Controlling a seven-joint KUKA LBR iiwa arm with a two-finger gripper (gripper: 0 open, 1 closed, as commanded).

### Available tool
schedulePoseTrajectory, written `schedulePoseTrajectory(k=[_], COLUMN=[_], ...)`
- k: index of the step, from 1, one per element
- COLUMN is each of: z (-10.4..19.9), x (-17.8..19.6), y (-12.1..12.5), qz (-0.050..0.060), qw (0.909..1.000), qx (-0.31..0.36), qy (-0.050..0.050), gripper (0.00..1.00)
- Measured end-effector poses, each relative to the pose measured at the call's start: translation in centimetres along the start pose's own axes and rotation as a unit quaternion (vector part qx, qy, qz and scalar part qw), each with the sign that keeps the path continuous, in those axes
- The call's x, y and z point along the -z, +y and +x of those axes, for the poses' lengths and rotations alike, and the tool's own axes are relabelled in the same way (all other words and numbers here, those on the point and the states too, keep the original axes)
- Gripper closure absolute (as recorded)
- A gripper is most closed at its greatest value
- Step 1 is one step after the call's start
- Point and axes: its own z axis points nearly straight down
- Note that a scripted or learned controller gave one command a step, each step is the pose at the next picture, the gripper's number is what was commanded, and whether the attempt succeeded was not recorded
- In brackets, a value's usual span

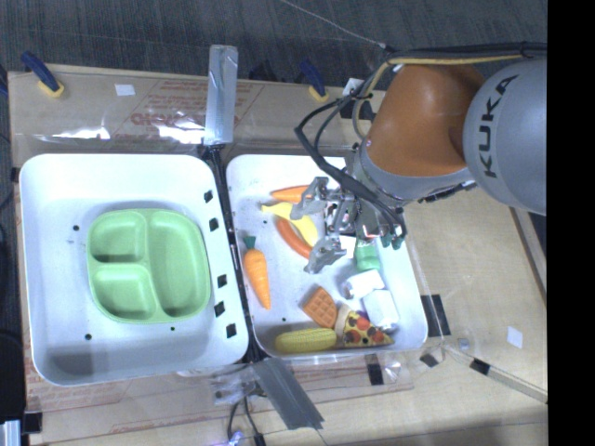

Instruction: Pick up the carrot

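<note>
The metal two-finger gripper (324, 229) hangs released, nothing held; next it must shift left toward the orange plastic carrot (257, 275).

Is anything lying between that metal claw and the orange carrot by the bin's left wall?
In the camera view, a reddish-orange sausage-shaped toy lies between the gripper and the orange carrot with green top; otherwise bare white bin floor.

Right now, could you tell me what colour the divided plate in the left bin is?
Light green plate, seen in the camera view.
</note>
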Motion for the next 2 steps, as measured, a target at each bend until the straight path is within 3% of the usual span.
schedulePoseTrajectory(k=[1,2], z=[3.2,2.8], x=[-13.9,-12.6], y=[-0.3,0.0], qz=[0.001,0.001], qw=[0.9996,0.9994], qx=[0.028,0.033], qy=[0.003,-0.001], gripper=[0.0,1.0])
